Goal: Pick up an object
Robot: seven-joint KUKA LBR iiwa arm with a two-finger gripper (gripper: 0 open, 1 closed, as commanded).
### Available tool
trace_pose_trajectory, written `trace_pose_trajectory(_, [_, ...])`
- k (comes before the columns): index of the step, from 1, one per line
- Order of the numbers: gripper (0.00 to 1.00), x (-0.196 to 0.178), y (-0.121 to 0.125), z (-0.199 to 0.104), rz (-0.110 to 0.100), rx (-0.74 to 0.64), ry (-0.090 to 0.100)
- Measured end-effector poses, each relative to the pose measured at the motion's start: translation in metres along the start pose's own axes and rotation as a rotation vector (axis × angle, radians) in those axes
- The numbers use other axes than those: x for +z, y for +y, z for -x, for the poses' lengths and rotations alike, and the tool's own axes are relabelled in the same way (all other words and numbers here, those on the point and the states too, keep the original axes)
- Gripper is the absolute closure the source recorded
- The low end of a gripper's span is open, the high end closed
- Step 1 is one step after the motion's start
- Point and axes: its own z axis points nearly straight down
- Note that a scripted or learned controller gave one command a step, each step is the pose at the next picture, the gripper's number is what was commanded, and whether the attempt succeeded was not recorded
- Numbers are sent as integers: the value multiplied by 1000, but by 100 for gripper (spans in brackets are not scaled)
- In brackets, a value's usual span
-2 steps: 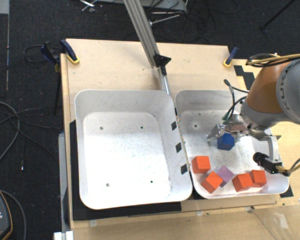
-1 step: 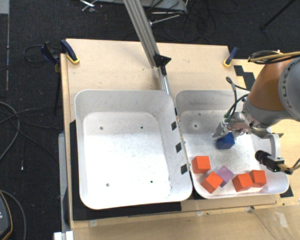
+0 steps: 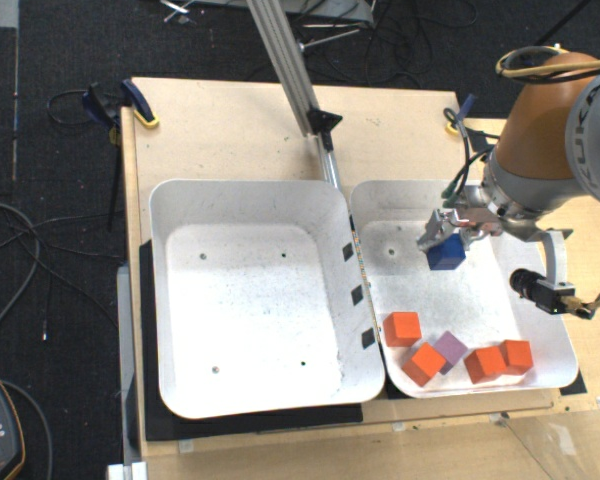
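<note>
My gripper [image 3: 444,240] hangs over the upper part of the right bin [image 3: 380,200], reaching in from the right. A small blue block [image 3: 446,256] sits between its fingertips, and the fingers are shut on it. The block looks raised a little off the bin floor. The grey wrist and the orange band [image 3: 540,128] hide the bin's upper right corner.
Along the right bin's near edge lie several orange blocks [image 3: 403,328] and one purple block [image 3: 450,349]. The left bin [image 3: 165,268] stands beside it. A slanted metal pole [image 3: 285,53] crosses the back of the bench. Clamps sit at the bench's far corners.
</note>
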Motion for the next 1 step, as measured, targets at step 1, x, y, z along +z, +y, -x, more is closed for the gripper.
trace_pose_trajectory(1, [100, -58, 26, -3, 0, 3, -2])
